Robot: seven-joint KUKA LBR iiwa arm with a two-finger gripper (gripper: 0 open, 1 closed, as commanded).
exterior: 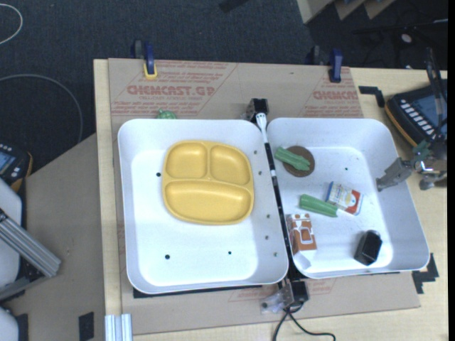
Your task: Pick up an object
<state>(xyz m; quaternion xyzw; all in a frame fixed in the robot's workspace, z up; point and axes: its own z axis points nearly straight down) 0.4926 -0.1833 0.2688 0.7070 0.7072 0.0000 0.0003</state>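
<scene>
- Yellow divided plate (208, 182) fills the upper middle of the left bin (142, 254).
- In the right bin (405, 219) I see a brown disc (301, 155), green stick (318, 206), small packet (344, 197), orange-white box (302, 233), black block (368, 247).
- The gripper (399, 173) sits at the frame's right edge, over the right bin's rim; I can't tell its opening.

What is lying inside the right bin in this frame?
The right bin holds a brown disc with a green piece across it, a green stick, two small packets and a black block. The disc's middle is covered.
</scene>
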